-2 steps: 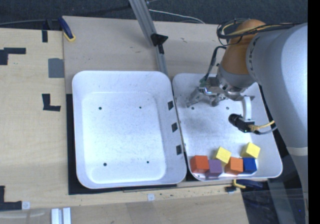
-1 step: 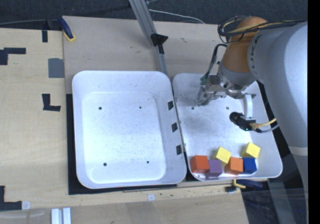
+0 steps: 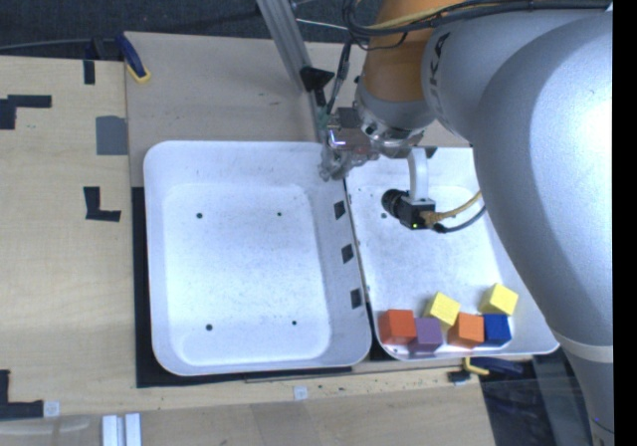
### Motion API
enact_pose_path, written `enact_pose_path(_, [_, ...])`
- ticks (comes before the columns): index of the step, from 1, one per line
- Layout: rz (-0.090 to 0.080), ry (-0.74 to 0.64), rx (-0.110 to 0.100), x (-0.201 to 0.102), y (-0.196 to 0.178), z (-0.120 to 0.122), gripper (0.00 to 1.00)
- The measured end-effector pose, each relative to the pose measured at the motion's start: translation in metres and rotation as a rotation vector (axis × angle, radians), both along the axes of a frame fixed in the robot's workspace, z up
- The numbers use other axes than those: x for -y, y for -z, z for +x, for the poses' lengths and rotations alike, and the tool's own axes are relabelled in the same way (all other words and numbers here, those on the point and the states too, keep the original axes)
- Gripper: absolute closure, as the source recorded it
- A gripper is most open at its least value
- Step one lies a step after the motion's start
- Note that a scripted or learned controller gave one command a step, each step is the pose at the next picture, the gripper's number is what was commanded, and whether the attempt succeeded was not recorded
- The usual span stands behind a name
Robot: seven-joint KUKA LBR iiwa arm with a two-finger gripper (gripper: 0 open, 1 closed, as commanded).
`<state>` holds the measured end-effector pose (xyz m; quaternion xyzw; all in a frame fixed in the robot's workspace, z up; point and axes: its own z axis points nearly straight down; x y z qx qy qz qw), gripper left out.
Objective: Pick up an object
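Note:
Several small cubes lie together at the near end of the right bin (image 3: 438, 260): an orange one (image 3: 399, 324), a purple one (image 3: 428, 334), a yellow one (image 3: 443, 309), a second orange one (image 3: 468, 329), a blue one (image 3: 497, 329) and a second yellow one (image 3: 503, 298). My gripper (image 3: 332, 165) hangs at the far end of the bins, over the ridge where the two meet, well away from the cubes. Nothing shows in its grasp.
The left bin (image 3: 239, 255) lies beside the right one. A slanted metal rail (image 3: 274, 6) rises behind the gripper. The grey arm covers the right bin's far right part. Black tape marks (image 3: 95, 203) and a yellow-blue clip (image 3: 135, 61) sit on the bench.

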<state>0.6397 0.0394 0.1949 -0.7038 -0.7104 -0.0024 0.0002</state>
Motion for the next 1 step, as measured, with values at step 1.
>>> enact_pose_path(1, [-0.003,0.006,0.002,-0.0156,-0.0501,0.0320,1.00])
